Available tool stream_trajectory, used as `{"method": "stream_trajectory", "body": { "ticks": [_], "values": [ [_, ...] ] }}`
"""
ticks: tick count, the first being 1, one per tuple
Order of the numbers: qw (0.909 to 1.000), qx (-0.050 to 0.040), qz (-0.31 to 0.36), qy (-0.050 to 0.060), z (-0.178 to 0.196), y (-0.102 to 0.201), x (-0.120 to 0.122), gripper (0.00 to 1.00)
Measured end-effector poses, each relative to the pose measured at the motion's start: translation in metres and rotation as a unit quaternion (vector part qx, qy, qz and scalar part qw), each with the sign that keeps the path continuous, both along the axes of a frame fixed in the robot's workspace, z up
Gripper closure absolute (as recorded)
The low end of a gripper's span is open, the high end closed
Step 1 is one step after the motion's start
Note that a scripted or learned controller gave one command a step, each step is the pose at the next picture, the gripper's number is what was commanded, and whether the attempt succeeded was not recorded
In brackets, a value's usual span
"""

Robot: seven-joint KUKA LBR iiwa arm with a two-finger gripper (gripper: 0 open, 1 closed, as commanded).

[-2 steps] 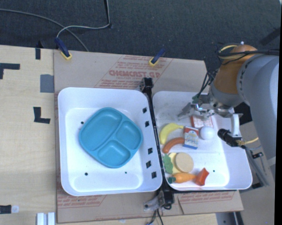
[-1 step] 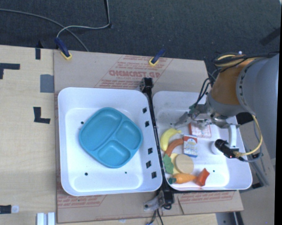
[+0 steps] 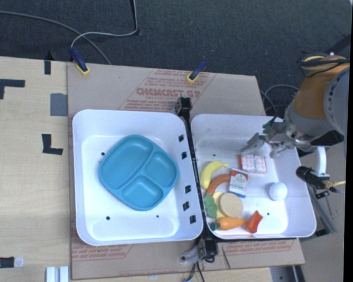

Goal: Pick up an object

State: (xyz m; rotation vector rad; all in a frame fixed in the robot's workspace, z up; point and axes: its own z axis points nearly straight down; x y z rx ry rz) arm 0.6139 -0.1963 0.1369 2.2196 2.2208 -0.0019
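Note:
The right bin holds a yellow banana, an orange sausage-like piece, a small red-and-white carton, a flat red-and-white packet, a white ball, a tan round slice, a carrot, a red piece and a green piece. My gripper hangs over the bin's upper right part, just above the flat packet, with its fingers spread open and nothing between them.
The left bin holds a blue divided plate. A black clip-studded divider joins the bins. Both rest on cardboard clamped to the bench. The arm's grey and orange body overhangs the right bin's right side.

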Motion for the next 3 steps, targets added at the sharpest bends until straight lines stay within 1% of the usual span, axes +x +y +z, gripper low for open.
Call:
{"method": "stream_trajectory", "body": {
  "ticks": [1, 2, 3],
  "values": [
    [1.0000, -0.0031, 0.000, -0.006, -0.046, 0.049, 0.002, 0.00],
    [1.0000, -0.0011, 0.002, -0.009, -0.045, 0.044, -0.003, 0.00],
    [0.9999, -0.0034, 0.002, -0.011, -0.034, 0.042, -0.002, 1.00]
  ]
}}
